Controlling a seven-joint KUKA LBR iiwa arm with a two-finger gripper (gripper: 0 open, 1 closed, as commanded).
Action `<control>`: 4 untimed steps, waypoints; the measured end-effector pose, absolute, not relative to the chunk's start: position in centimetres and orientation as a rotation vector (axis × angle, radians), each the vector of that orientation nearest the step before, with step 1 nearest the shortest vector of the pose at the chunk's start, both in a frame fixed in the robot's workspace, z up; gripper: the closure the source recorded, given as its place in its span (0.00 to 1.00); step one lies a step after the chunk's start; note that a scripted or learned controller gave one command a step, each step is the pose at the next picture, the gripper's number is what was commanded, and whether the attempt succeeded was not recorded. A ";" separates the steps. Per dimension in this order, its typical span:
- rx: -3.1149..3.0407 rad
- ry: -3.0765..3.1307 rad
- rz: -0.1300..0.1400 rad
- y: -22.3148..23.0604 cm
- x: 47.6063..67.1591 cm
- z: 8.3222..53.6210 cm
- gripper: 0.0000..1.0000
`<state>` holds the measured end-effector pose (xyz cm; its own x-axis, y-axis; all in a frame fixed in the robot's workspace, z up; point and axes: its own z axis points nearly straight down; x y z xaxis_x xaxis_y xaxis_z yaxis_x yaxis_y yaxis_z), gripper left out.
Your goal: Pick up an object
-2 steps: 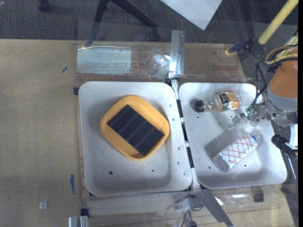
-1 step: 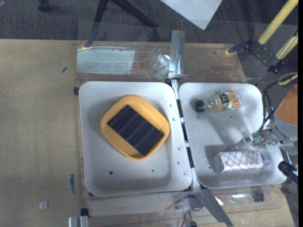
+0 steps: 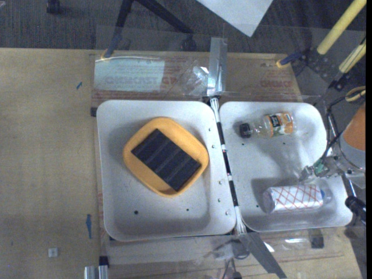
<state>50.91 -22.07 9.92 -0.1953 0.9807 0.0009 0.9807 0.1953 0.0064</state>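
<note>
Grey gripper (image 3: 312, 171) hovers just above checkered can (image 3: 292, 197).

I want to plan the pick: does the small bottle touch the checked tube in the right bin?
Apart. The camera view shows bare white bin floor between the bottle near the far wall and the checked tube near the front.

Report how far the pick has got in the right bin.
Done: the end effector is down at the right bin's right side, just above the red-checked cylinder. In hand: nothing visibly held. Left: grasp and lift; the cylinder and the small bottle both lie on the bin floor.
</note>
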 end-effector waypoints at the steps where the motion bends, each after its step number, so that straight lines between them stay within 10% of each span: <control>1: 2.037 2.391 0.000 -11.4 56.3 18.8 1.00; 2: 2.037 2.391 0.000 -11.4 56.3 18.8 0.00; 3: 1.929 2.476 -0.001 -10.9 66.7 14.2 0.00; 4: 1.906 2.483 0.009 -11.1 62.2 9.1 0.00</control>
<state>62.17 -11.13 9.10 -0.2587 0.9659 -0.0051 0.9659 0.2588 0.0116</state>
